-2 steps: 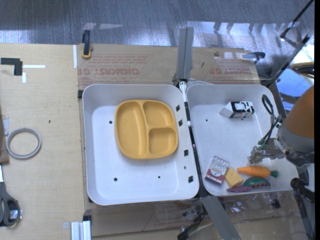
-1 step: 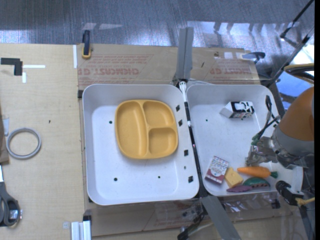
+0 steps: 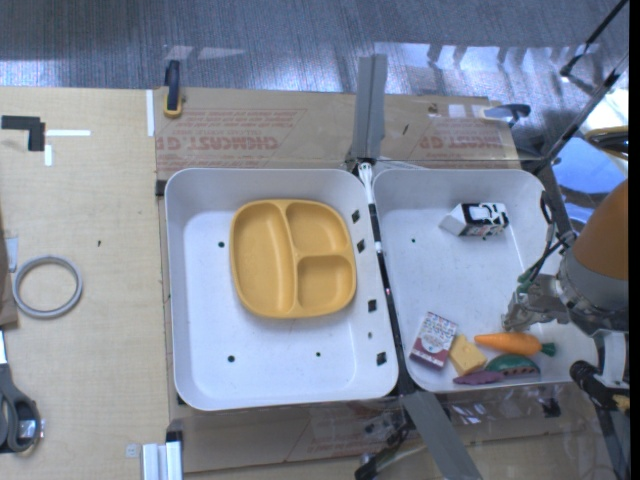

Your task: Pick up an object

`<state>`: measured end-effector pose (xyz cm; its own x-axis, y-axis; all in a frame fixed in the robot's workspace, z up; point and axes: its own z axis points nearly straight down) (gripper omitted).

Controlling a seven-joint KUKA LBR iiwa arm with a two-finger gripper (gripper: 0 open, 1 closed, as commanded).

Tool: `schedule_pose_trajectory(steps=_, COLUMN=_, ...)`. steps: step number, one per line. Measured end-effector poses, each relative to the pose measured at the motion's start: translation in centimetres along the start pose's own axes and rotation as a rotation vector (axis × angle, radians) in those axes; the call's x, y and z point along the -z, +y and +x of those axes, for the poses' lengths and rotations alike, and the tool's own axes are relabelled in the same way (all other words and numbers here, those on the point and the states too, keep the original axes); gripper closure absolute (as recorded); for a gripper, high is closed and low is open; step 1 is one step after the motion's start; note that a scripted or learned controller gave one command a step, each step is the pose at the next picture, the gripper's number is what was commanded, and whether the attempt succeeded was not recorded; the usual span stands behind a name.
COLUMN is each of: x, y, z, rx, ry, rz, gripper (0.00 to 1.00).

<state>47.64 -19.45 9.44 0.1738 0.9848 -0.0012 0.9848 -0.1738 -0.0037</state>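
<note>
Now | toy carrot: orange, green tip | right bin, lying flat

Robotics test laboratory. Evidence: two white bins mounted side by side on a plywood desk, cardboard sheeting beneath, a tape roll at left, loose cabling at right, grey carpet beyond.
</note>
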Motion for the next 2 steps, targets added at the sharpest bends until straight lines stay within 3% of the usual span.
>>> schedule_pose_trajectory(steps=1, x=2.4, y=0.0, z=0.3, rx=0.01, ry=0.001, rz=-0.001, gripper=1.0)
schedule_pose_trajectory(steps=2, x=2.0, y=0.4, z=-2.0, rx=0.125, ry=0.0, rz=-0.002, gripper=1.0)
